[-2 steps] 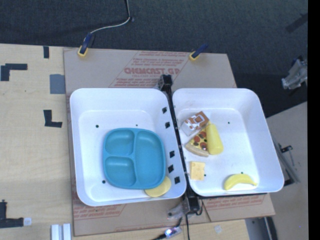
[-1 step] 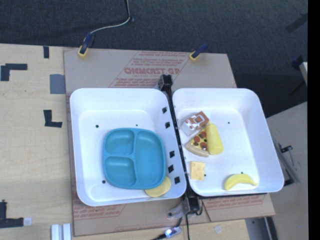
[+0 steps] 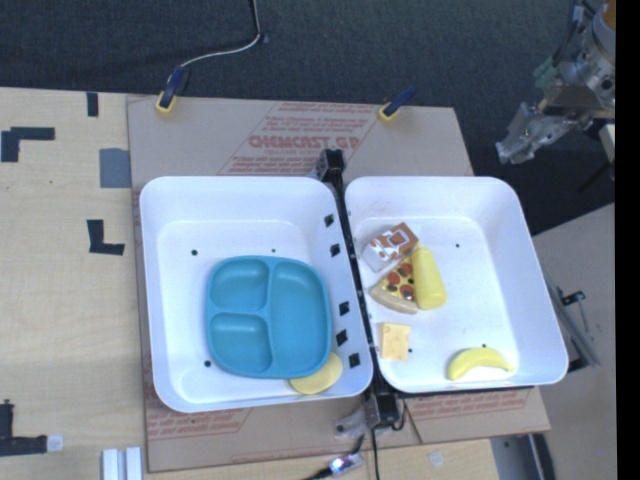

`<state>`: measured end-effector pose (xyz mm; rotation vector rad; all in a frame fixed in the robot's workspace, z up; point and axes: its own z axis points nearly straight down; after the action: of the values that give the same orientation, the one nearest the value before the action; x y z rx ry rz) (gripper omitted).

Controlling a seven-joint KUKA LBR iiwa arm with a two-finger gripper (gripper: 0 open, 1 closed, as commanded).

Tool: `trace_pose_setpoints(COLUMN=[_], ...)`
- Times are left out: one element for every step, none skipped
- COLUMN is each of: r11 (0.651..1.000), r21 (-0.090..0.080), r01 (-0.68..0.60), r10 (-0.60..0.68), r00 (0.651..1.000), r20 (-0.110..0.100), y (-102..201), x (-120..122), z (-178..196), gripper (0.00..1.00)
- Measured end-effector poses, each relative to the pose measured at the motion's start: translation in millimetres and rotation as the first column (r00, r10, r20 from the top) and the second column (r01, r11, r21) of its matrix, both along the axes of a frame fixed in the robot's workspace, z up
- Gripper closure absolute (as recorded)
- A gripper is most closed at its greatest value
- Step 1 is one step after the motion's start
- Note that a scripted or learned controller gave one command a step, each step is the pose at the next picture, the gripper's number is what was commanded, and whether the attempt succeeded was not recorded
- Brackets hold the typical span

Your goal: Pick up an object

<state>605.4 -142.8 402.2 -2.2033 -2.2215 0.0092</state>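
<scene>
Objects for picking lie in the right bin [image 3: 520,230]; we see the gripper [image 3: 524,140] raised beyond its far right corner, and cannot tell its state. Below sit a pizza slice [image 3: 397,288], yellow cylinder [image 3: 429,278], cheese square [image 3: 395,341] and banana [image 3: 481,363]; the left bin [image 3: 160,228] holds a blue tray [image 3: 268,316]

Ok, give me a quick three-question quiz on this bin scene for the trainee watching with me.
1. True or false: the blue three-compartment plastic plate lies in the left white bin.
2. Which item lies nearest the right white bin's front right corner: A) yellow toy banana B) toy pizza slice C) square cheese-coloured cracker?
3. Fill in: the two-finger gripper hovers outside the bins, beyond the right bin's ____ corner.

Key: 1 true; 2 A; 3 far right.
</scene>
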Motion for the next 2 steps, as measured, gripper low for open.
trace_pose_setpoints(r11=[1.0, 1.0], r21=[-0.009, 0.0], r01=[0.006, -0.001], r10=[-0.006, 0.001], r00=[1.0, 1.0], r20=[0.021, -0.002], y=[-37, 59], x=[66, 53], z=[58, -70], gripper=[1.0, 1.0])
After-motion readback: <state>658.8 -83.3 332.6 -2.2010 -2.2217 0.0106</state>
